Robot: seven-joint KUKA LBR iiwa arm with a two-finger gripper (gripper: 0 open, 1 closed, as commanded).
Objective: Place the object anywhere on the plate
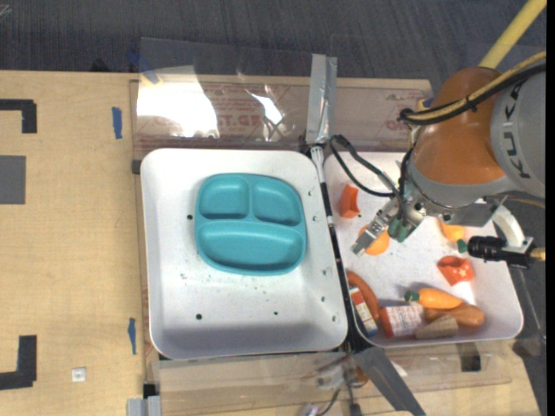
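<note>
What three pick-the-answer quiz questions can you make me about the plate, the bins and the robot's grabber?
1. Where is the teal plate?
A. Left bin
B. Right bin
C. On the floor

2. How many sections does the plate have?
A. One
B. Three
C. Six

3. Where is the gripper?
A. Over the plate
B. Over the right bin
C. Outside both bins

Answers:
1. A, the plate lies in the left bin.
2. B, two small sections sit above one long one.
3. B, it hangs over the right bin, next to a small orange piece.
</note>
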